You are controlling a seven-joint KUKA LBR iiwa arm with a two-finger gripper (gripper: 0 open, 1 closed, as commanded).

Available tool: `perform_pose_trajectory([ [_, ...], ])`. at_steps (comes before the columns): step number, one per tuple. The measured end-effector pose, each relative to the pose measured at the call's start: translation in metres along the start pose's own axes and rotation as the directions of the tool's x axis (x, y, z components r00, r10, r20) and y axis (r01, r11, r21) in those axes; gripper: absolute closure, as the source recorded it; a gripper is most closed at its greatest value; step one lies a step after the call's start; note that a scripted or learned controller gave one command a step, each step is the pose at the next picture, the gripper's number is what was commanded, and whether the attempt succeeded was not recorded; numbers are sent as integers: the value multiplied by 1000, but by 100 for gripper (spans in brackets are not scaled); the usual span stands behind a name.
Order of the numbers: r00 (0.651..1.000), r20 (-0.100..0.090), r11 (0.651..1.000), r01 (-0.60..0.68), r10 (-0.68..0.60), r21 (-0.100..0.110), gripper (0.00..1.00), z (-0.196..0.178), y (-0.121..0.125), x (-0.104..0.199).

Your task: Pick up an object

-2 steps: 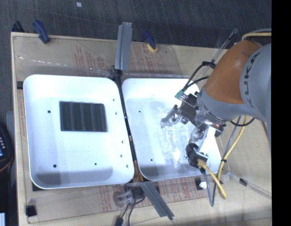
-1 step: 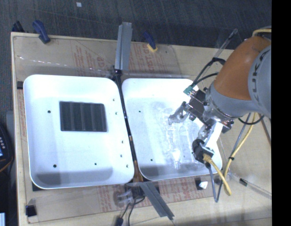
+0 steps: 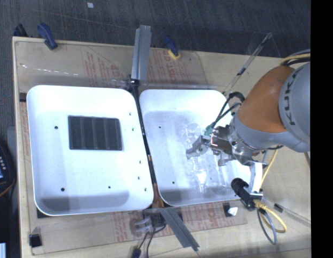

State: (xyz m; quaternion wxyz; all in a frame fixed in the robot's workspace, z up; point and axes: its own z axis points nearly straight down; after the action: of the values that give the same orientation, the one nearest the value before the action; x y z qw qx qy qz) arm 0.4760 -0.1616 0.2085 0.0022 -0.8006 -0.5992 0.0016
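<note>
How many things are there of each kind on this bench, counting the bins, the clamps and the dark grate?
White bins: 2, the left bin and the right bin
Blue clamps: 2, clamp one and clamp two
Dark grate: 1, in the left bin
Total: 5

Bench [image 3: 75, 63]: pale wood.
Left bin [image 3: 42, 144]: on bench.
Right bin [image 3: 166, 106]: touching left bin's right side.
Clamps [image 3: 47, 35]: beyond left bin.

A dark ribbed panel [image 3: 95, 133] is lying mid-left bin [image 3: 42, 104]; clear objects [image 3: 194, 144] are crowding the right bin [image 3: 161, 106] by the end effector [image 3: 197, 148].
</note>
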Motion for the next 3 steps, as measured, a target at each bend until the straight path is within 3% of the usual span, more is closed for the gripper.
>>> perform_pose_trajectory([
  [1,996,-2,996,90,-90,1,0,26,20,-11],
  [2,991,-2,991,134,-134,1,0,23,17,-35],
  [3,997,0,997,77,-77,-3,0,16,51,-13],
])
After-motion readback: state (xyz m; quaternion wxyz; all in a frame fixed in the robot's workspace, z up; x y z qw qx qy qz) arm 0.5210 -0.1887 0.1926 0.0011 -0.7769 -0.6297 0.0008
